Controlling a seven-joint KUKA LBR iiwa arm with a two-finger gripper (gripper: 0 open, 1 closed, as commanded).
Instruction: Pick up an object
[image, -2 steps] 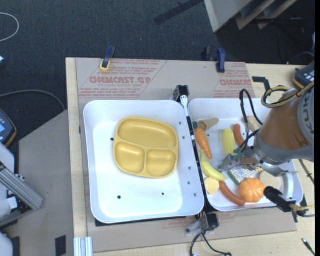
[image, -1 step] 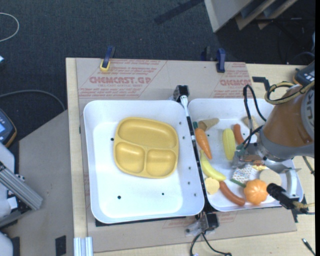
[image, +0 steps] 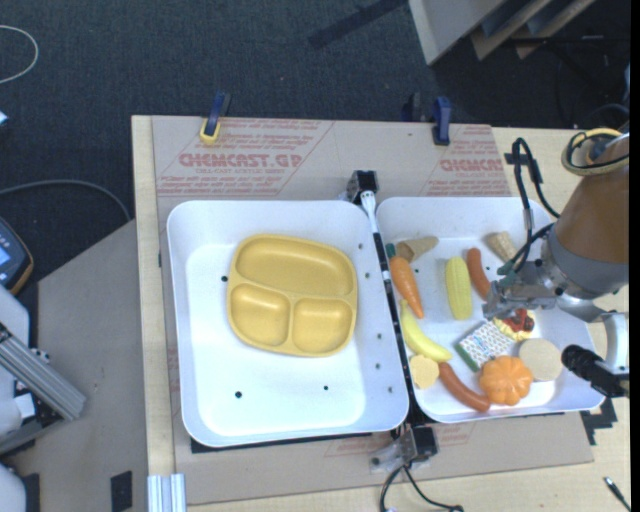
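The right bin (image: 440, 215) holds several toy foods: a carrot (image: 406, 285), a corn cob (image: 458, 288), a red sausage (image: 478, 272), a banana (image: 425, 342), a patterned green and white packet (image: 486, 343), an orange pumpkin-like fruit (image: 505, 380), a long hot dog (image: 462, 387) and a cream disc (image: 540, 358). My gripper (image: 515, 298) hangs low over the right side of this bin. It sits just above a small red item (image: 520, 322), beside the packet. The arm's body hides the bin's right wall.
The left bin (image: 200, 330) carries a yellow divided plate (image: 292, 295). Two tan bread-like pieces (image: 417, 247) (image: 500, 244) lie at the back of the right bin. A black clamp (image: 363, 185) sits at the far end of the seam between the bins.
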